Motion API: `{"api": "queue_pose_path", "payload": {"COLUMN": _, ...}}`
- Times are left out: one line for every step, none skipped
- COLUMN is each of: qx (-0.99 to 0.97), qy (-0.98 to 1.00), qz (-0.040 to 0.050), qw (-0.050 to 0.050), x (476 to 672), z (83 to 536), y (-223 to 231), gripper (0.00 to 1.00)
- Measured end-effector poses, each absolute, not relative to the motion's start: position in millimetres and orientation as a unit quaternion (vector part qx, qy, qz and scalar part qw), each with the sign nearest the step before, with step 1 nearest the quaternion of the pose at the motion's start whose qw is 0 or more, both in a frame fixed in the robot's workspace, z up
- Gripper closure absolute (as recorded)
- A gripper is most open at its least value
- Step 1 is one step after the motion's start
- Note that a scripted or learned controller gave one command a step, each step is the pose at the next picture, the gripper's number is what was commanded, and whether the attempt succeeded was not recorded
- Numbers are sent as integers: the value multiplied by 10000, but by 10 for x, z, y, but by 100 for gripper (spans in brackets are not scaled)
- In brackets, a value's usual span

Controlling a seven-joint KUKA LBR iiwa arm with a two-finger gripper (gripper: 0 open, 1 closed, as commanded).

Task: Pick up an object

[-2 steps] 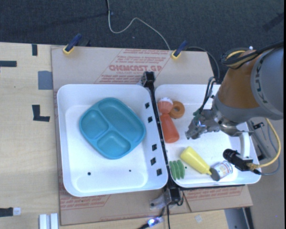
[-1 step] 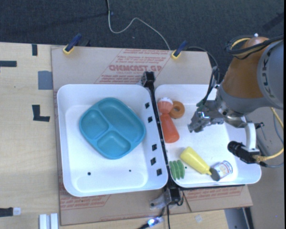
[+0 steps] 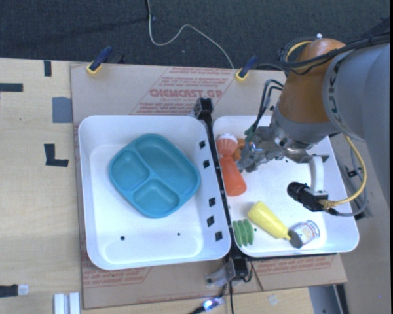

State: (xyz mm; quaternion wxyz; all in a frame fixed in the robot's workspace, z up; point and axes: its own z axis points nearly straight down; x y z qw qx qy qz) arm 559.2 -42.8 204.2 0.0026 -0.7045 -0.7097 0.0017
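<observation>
In the right bin (image 3: 327,241) an orange carrot-like toy (image 3: 232,176) lies along the left wall, with a white and orange piece (image 3: 227,142) at its far end. My gripper (image 3: 250,154) hangs just right of that far end, low over the bin floor. Toward the front lie a yellow bottle-shaped toy (image 3: 269,220), a green ridged piece (image 3: 242,232) and a small can (image 3: 306,233). The arm's grey and orange wrist (image 3: 308,97) covers the bin's back right part.
The left bin (image 3: 98,241) holds a blue divided plate (image 3: 154,174). A black divider (image 3: 213,175) runs between the bins. A black cable fitting (image 3: 304,195) hangs over the right bin's middle. Blue and yellow clamps (image 3: 99,59) sit on the board's far edge.
</observation>
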Motion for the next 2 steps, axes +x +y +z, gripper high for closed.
{"api": "queue_pose_path", "payload": {"qx": -7044, "qy": -7098, "qz": 23, "qw": 30, "x": 5706, "z": 1959, "y": 93, "gripper": 100}}
{"api": "queue_pose_path", "payload": {"qx": -7044, "qy": -7098, "qz": 14, "qw": 19, "x": 5945, "z": 2090, "y": 557, "gripper": 100}}
